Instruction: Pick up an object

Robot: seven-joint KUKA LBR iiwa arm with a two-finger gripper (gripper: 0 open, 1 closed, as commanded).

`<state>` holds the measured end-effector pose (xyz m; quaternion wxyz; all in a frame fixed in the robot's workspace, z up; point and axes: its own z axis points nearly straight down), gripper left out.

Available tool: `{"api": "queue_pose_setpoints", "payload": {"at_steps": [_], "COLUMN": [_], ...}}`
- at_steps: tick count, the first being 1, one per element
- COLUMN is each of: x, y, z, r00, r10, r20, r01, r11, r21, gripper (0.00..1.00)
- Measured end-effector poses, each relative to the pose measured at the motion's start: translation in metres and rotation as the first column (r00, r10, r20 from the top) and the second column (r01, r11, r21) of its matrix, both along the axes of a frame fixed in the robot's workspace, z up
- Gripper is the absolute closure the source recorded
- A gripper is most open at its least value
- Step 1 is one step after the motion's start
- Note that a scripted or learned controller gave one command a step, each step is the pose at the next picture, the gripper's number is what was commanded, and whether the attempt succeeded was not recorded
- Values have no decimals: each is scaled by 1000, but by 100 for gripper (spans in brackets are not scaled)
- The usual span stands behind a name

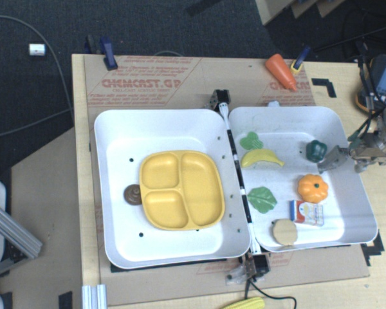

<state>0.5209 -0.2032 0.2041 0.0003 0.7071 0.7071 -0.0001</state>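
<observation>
- Reaching in from the right edge, the gripper (332,159) is seen low over the right bin (354,201), its dull grey metal tip angled toward the bin's upper right area.
- Whether its fingers are spread or pressed together cannot be told; the tip is small and blurred.
- A dark green, rounded object (316,150) is found just beside the gripper tip, to its upper left; contact cannot be judged.
- Nothing is seen held between the fingers.
- An orange, ribbed, pumpkin-shaped toy (312,188) is noted just below the gripper, on the bin floor.
- A curved yellow banana (262,159) is recorded in the left part of the right bin, with a flat green leaf shape (249,140) above it and a second, darker green leaf (262,199) below it.
- A small flat packet (307,212) in red, white and blue lies below the pumpkin; a tan round disc (285,232) rests near the bin's front rim.
- In the left bin (112,147), a smooth yellow plastic tray (181,190) with three compartments is seen, rounded at the corners.
- A brown round piece (133,194) is partly tucked under the tray's left edge.
- An orange carrot-shaped toy (282,72) lies outside the bins on the cardboard-coloured board (148,82).
</observation>
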Motion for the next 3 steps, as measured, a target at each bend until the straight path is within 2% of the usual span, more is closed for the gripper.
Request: {"api": "queue_pose_setpoints", "payload": {"at_steps": [1, 2, 3], "x": [-33, 56, 128], "y": [-18, 34, 62], "z": [-109, -119, -82], "r00": [1000, 1000, 1000], "r10": [1, 2, 2], "r20": [3, 1, 2], "r01": [-1, -2, -2], "r11": [1000, 1000, 1000], "r21": [1, 1, 0], "gripper": [0, 0, 0]}}
